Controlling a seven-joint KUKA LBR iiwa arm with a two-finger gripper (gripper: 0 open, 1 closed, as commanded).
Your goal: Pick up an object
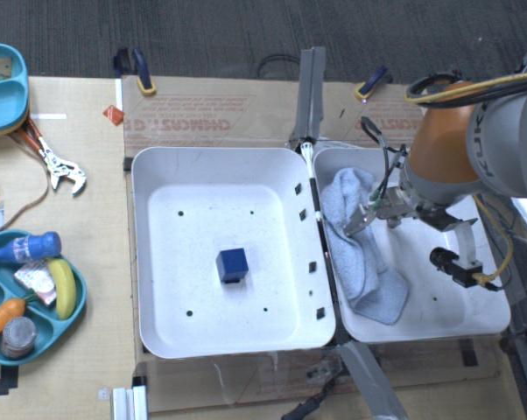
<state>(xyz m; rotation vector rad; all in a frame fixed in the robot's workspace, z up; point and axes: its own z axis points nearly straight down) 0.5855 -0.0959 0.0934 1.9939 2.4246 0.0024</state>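
Observation:
A small blue cube [233, 264] lies near the middle of the left white bin [158, 234]. A crumpled pale blue towel [361, 261] lies along the left side of the right white bin [456, 313]. The grey arm with its orange band [443, 143] comes in from the right. Its gripper [363, 220] is low over the upper part of the towel, close to it or touching it. The arm's wrist hides part of the right bin's back wall.
Left of the bins a blue tray [75, 309] holds a bottle [20, 248], a banana [63, 287], a carrot and a can. A wrench [60, 171] and a teal container [3, 86] lie further back. Clamps [141, 70] sit on the bench's back edge.

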